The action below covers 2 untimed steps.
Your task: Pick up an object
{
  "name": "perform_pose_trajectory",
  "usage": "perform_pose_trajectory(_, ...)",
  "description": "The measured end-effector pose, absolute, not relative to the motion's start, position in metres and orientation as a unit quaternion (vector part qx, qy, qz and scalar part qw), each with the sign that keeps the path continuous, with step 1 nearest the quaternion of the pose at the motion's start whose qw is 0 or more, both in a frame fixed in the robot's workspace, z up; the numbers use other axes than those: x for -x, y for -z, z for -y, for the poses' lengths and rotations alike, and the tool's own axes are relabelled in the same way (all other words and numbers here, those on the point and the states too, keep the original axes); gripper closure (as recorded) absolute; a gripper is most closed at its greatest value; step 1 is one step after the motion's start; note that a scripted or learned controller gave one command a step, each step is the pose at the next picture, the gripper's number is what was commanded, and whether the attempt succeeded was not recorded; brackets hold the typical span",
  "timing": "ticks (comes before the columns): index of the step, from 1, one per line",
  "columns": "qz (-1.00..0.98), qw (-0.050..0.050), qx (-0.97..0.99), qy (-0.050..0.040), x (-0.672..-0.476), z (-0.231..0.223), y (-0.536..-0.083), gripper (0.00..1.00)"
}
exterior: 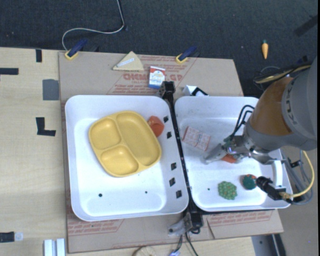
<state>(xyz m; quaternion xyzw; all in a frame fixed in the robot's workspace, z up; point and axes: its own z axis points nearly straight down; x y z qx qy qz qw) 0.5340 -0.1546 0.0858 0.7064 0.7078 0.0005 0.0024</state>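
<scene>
Standing over the bench, I see the flat brown cardboard sheet (96,79) spread under two shallow white bins. The left white bin (80,196) carries a yellow three-compartment plastic plate (125,143), tilted a little, with a small orange-red round object (157,125) tucked just beside its upper right rim, against the bin's right wall. The grey arm with its orange band (274,111) reaches in from the right over the right white bin (213,108), and its two-finger gripper (220,153) sits low above the bin floor, near the middle. Whether the fingers are spread or pressed together I cannot tell from here. A small orange-red piece (231,157) shows right at the gripper, touching or nearly so; I cannot say it is held. A pale pink patterned square packet (196,137) lies flat just up-left of the gripper. Near the bin's lower edge rest a bumpy green lump (227,190) and, beside it to the right, a smaller teal round object (248,182). Beyond the bins, on the cardboard, stand a small red-and-white carton (157,77) and a tan triangular wedge (129,62).
</scene>
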Motion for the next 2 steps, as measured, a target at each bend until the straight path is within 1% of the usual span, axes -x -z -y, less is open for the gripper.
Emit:
perform_pose_trajectory(1,-0.707,0.003,-0.707,-0.0008,-0.485,0.165,-0.086,0.00)
perform_pose_trajectory(2,-0.708,0.003,-0.706,-0.0020,-0.569,0.125,-0.087,0.00)
